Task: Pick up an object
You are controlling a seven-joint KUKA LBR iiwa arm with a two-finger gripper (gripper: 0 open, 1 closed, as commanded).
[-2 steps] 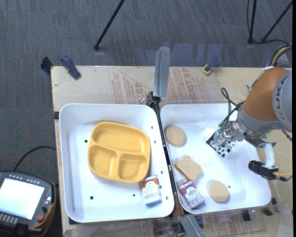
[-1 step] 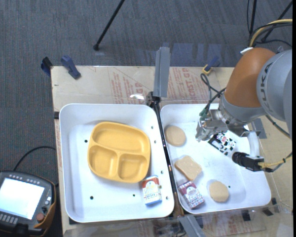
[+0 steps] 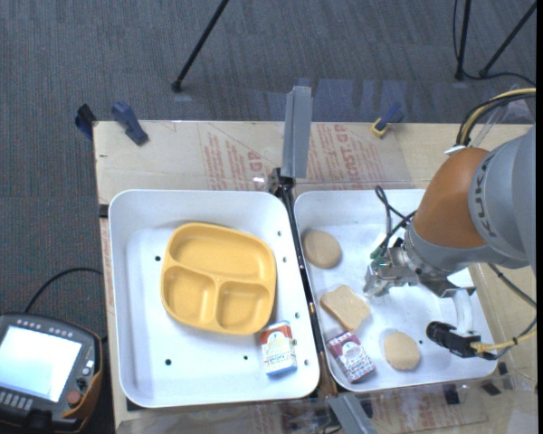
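My gripper [image 3: 377,280] hangs low over the middle of the right bin [image 3: 362,208], below the orange wrist band. A tan bread slice [image 3: 345,307] lies just to its left and slightly nearer the front. A round beige bun [image 3: 322,249] sits further back on the left. A second round bun [image 3: 401,351] rests near the front edge, with a red snack packet [image 3: 351,357] beside it. I see nothing held by the gripper.
The left bin [image 3: 131,242] holds a yellow divided plate [image 3: 220,277] and a small red-and-white carton [image 3: 278,348] at its front right. A grey post [image 3: 297,134] stands behind the wall between the bins. A teach pendant [image 3: 36,364] lies at the lower left.
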